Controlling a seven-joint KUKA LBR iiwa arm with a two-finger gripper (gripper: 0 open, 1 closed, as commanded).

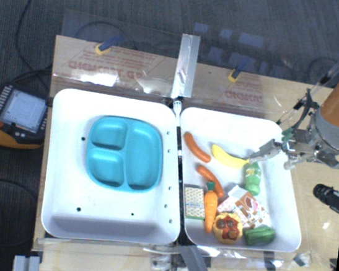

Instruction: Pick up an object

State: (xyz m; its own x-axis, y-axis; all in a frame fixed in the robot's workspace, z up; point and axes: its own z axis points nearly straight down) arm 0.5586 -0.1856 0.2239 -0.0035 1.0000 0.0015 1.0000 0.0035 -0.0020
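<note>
approach step: claw (pixel 266 150) low at the right bin's (pixel 286 198) 1 o'clock, just beside the banana (pixel 228 157) tip, can't tell its state; nothing visibly held, next move needs alignment over banana then descent.

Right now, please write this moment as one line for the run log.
gripper: above right bin, beside banana | grasp: none seen | left bin: blue tray

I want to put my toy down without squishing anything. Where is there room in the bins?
Left bin: bare white floor all round the blue plate, widest below it. Right bin: a bare strip along the top, above the sausage and banana. Its lower half is crowded with toy food around the carrot.
</note>
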